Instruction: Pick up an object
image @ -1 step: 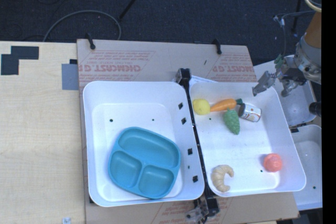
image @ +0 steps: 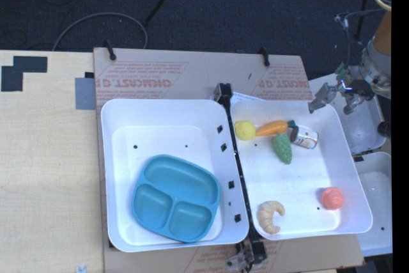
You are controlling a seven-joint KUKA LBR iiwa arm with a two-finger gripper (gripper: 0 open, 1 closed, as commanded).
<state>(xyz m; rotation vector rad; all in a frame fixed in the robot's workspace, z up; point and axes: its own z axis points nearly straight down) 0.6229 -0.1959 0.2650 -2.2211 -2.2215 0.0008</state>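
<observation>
The right bin (image: 345, 156) holds a yellow lemon (image: 245, 130), an orange carrot (image: 271, 128), a green vegetable (image: 282, 148), a small silver can (image: 305, 137), a pink round piece (image: 331, 198) and a croissant (image: 272, 216). My gripper (image: 334, 101) hangs over the bin's far right corner, up and to the right of the can. Its two fingers are spread apart, open, with nothing between them.
A blue divided plate (image: 176, 197) lies in the left bin (image: 115, 137). A black divider (image: 233, 169) runs between the two bins. Cardboard (image: 192, 73) lies under them, with a wooden bench top (image: 45, 156) to the left.
</observation>
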